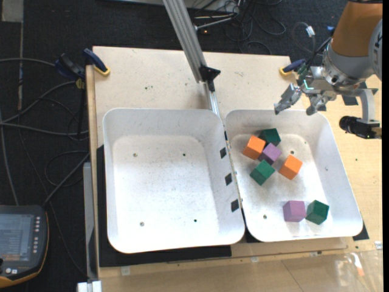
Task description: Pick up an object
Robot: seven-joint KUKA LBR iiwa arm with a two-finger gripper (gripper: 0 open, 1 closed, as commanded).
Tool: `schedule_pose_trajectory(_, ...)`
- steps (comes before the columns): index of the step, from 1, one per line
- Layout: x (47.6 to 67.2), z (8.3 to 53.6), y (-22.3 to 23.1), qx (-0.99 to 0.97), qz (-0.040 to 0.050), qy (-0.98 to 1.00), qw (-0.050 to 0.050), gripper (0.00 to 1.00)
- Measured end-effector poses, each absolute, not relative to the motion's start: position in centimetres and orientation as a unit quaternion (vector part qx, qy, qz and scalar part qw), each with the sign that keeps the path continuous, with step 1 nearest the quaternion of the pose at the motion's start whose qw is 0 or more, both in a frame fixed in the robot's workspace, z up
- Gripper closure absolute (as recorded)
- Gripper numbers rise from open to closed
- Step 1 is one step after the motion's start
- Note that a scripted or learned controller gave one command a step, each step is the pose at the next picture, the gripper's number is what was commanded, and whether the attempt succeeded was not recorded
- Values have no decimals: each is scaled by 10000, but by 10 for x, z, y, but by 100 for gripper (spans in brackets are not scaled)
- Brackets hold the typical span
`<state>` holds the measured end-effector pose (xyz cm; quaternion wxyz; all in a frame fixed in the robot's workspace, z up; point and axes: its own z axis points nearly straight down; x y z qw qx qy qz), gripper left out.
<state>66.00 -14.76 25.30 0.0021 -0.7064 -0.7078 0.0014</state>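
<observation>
Your claw hangs above the far rim of the right-hand bin, its two grey fingers spread apart with nothing between them. It sits at the end of the grey arm with its orange band, which enters from the right.

Below the claw and nearer to you, the right bin holds seven small blocks. A cluster of five lies in the middle: an orange cube touching a dark green cube behind it, a purple cube just beside both, a green cube touching the purple one's near side, and a second orange cube close on the right. Well apart from these, toward the near right corner, a purple cube and a green cube sit side by side, touching.

To the left, the second white bin lies alongside, its wall meeting the right bin's wall. Both rest on a pale bench. A slanted metal rail crosses the far side.
</observation>
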Motion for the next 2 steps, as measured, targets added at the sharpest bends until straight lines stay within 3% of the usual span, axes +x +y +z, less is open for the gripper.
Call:
schedule_pose_trajectory(1,661,256,-147,-7059,7,-7083,1,0)
schedule_pose_trajectory(2,660,191,-147,-7070,22,-7072,25,0)
